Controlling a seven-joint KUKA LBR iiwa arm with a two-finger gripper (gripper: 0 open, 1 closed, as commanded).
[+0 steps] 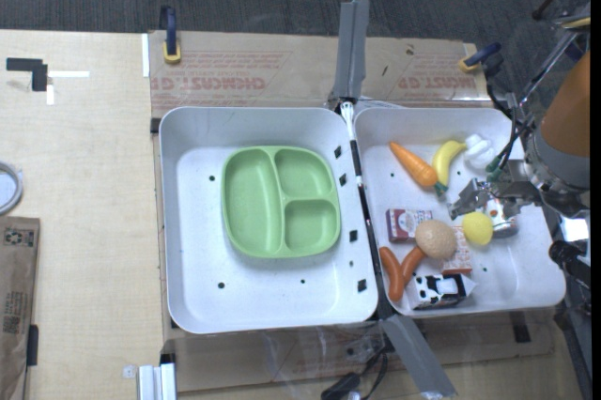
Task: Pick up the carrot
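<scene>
The smooth, tapered orange carrot lies at the back of the right white bin beside a curved banana, while the metal gripper hovers nearby, fingers apart, holding nothing.

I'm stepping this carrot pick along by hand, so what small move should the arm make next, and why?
Probably shift the gripper toward the far left of the right bin, to sit over the carrot. The gripper hangs near the lemon, and the banana lies between it and the carrot. The carrot lies diagonally, so approaching from above would likely avoid nudging the banana.
</scene>
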